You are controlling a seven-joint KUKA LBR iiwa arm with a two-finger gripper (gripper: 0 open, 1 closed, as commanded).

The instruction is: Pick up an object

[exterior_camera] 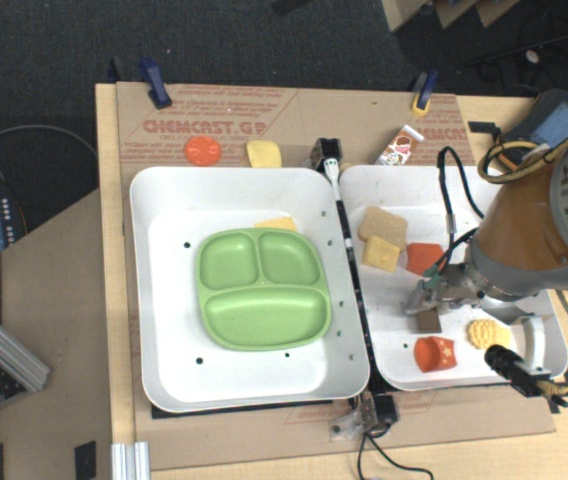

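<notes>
Camera view — grey, orange-banded arm [534, 223] reached low into right shallow white bin [396, 363]; two-finger gripper [430, 305] state unclear — brown cardboard-topped bench [294, 118] beneath.

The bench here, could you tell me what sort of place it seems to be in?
Probably a robotics lab set up for grasping trials. A grey arm reaches over two white bins, one holding a green tray, the other toy food pieces. The bench board is clamped down, and cables run about.
</notes>
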